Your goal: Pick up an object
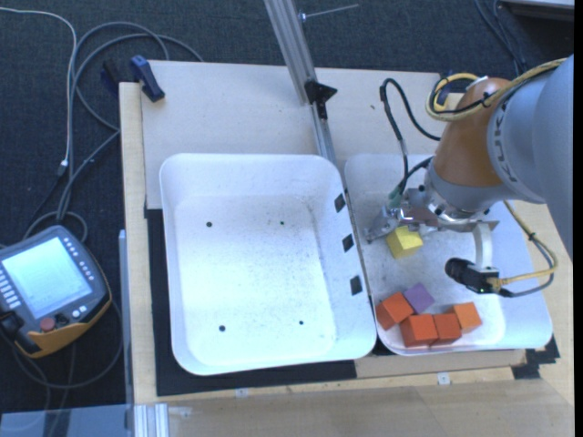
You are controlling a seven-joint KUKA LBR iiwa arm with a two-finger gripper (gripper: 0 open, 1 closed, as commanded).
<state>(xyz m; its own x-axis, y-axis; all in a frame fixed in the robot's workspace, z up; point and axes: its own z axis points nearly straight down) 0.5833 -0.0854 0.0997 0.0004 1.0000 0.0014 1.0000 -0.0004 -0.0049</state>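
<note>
My gripper [398, 228] is over the middle of the right bin [519, 271], below the grey arm's orange band. A yellow block [406, 242] sits tilted between its fingertips, its upper edge tucked under the gripper, which is shut on it. Near the bin's front edge lie an orange block [394, 309], a purple block [419, 297], a red-orange block [432, 328] and a small orange block [467, 315], all apart from the gripper.
The left bin [182, 244] lies beside the right one. A metal pole [291, 44] rises from the back between them. Black and yellow cables [478, 276] hang from the wrist over the right bin. A teach pendant [46, 285] lies off the bench at left.
</note>
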